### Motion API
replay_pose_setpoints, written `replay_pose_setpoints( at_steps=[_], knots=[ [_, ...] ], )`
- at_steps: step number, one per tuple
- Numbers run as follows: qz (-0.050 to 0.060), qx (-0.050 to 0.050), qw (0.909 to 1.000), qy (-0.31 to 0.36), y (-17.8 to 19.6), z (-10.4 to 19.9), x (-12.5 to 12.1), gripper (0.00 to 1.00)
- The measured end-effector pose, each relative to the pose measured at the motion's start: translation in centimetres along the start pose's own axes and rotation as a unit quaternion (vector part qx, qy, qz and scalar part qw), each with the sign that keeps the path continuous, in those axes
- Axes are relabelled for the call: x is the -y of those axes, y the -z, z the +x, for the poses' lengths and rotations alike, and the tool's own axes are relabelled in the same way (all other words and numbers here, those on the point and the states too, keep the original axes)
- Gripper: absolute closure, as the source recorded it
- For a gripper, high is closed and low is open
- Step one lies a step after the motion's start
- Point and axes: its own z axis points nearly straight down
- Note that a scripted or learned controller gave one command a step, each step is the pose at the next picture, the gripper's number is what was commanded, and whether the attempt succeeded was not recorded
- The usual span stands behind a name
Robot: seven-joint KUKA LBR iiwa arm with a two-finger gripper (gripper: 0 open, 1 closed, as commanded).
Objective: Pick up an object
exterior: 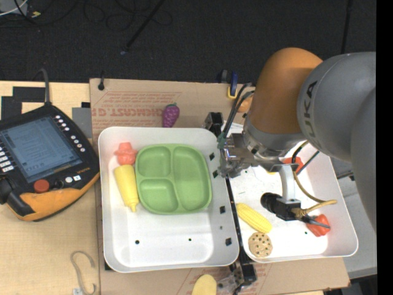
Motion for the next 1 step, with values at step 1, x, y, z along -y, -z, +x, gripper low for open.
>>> replay_pose_setpoints(
  at_steps=[1],
  knots=[
    [0.002, 0.000, 1.0000, 0.000, -2.09, 0.52, 0.02, 1.00]
  ],
)
